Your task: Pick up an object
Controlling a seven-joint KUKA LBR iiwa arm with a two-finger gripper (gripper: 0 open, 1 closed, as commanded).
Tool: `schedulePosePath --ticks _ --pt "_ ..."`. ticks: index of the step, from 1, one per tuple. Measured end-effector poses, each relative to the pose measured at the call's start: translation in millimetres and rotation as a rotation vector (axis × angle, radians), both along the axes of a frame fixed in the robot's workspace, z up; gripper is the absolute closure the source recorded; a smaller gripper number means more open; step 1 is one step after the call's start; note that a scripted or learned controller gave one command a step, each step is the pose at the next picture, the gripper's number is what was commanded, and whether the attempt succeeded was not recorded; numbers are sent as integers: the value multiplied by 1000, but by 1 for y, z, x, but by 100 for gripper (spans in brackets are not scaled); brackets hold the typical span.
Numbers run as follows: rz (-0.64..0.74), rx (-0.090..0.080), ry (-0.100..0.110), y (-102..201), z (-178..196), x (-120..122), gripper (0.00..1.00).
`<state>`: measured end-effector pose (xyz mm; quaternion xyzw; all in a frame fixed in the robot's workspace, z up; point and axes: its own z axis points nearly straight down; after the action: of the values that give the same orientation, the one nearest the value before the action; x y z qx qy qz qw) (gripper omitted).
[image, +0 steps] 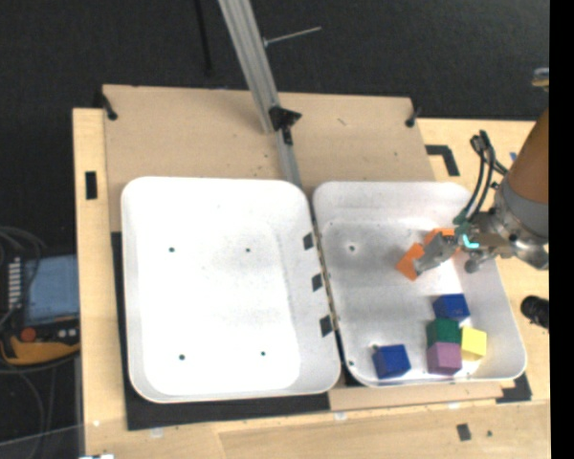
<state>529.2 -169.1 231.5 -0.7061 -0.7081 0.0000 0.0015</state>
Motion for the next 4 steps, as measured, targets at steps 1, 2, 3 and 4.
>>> schedulePosePath --ticks 1,2,3,4 --pt "-1 -1 -4 0 2 1 0" --pt "-5 -4 3 -5 -61 2 0" --pt "0 -5 -11 -9 -104 1 0" --pt "-8 -6 -6 -11 -133 2 0"
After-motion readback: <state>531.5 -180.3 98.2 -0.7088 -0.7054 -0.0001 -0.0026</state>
